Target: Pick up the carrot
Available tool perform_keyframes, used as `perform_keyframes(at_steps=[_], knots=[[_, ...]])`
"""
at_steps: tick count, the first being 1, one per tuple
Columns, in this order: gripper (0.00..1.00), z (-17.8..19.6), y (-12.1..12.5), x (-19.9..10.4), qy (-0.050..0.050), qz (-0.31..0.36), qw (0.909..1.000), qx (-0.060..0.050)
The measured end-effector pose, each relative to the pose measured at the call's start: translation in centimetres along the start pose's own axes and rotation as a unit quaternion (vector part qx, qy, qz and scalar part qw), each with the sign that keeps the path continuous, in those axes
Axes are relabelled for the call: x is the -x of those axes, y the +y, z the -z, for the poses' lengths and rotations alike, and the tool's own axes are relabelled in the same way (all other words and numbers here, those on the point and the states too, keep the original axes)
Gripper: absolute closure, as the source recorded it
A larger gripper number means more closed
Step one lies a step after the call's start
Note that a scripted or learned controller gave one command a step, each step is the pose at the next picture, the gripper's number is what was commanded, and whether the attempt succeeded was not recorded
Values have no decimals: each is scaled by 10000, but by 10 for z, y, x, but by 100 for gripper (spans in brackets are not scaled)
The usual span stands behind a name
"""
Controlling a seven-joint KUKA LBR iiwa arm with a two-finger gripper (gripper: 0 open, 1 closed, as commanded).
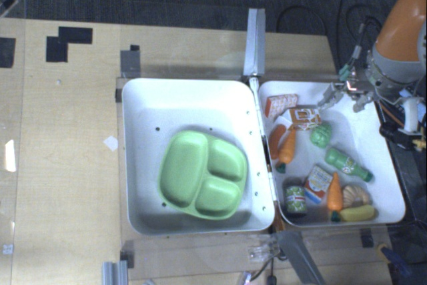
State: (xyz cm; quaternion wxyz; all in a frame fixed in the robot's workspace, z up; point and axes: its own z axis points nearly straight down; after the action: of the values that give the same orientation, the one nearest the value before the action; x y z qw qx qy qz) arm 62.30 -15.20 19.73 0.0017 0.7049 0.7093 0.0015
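no text reading legibly. printed packs in right bin (393,170): red-white carton (281,104), orange-white box (306,117), small packet (319,179), can (295,195) — all showing label graphics, lettering blurring out, too small to make out.

Carrot (287,146) I'm after: orange, tapered, lying tilted in right bin (393,170) near its left wall, just beside sausage (275,141), under carton (305,118).

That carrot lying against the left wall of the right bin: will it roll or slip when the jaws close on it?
The carrot looks like smooth, stiff plastic, so it may slip. Its tapered round body would probably roll or pivot if nudged off-centre. It lies close to the bin wall and a sausage, leaving little room on that side.
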Motion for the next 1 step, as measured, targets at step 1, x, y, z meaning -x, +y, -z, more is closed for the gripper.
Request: perform_keyframes(at_steps=[1], knots=[[0, -108, -25, -51, 1, -742, 9972, 38]])
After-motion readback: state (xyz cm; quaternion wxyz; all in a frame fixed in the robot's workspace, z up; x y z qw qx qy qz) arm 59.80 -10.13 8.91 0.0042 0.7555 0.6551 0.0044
